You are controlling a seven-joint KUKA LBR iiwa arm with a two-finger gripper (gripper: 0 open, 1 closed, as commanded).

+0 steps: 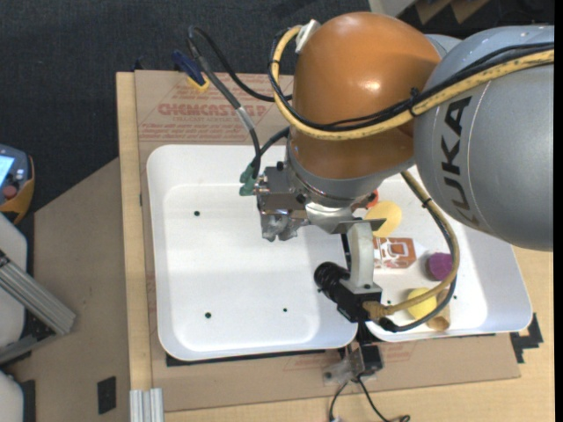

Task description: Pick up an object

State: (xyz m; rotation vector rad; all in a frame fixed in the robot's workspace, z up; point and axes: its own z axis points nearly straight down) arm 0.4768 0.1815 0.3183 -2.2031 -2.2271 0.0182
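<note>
The grey arm with its glossy orange band (361,77) reaches in from the right and hangs over the seam where the two shallow white plastic bins meet. Its bulk covers most of the tool below. What shows of the two-finger gripper (281,221) is a block of grey metal under the band, over the left white bin (176,262) near that bin's right edge. Whether it is open or closed cannot be told from this angle, and nothing can be seen held in it.

The things to pick lie in the right white bin (503,299), partly hidden behind the arm. A flat yellow rounded piece (385,214) sits towards the bin's left edge. Just below it is a small orange-and-white printed box (397,251), with a small purple ball (439,265) just beside the box on its right. A curved yellow banana-shaped object (420,304) lies near the bin's front edge.

Both bins rest on a brown cardboard sheet with red lettering (202,109).
</note>
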